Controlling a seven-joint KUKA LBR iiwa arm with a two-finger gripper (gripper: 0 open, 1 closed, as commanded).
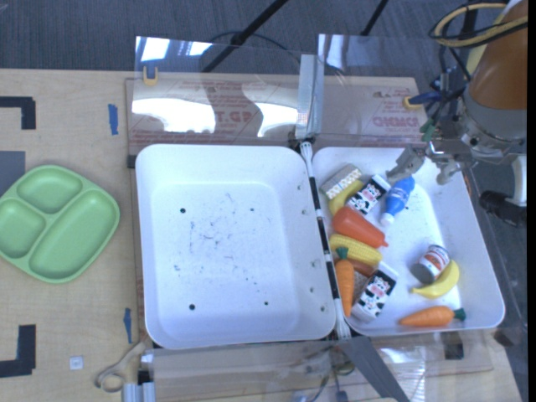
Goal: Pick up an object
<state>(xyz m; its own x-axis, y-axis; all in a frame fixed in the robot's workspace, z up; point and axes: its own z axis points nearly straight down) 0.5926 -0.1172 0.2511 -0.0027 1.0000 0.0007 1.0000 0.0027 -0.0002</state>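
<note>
- Tool (429,159) hovers over the right bin's (484,268) far edge, fingers spread, gripping nothing.
- Nearest target: blue bottle (396,199), just below it.
- Come down straight, straddle the bottle, keeping off the carton (366,197) touching it.

Robot lab, bench (67,99), white bins (167,174)

Glossy white plastic bins (222,162), matt pale wood bench (67,124), smooth green plastic plate (57,222).

Dark grey carpet floor (75,15); pale wooden bench (67,99); black stand legs (276,11) crossing above.
</note>
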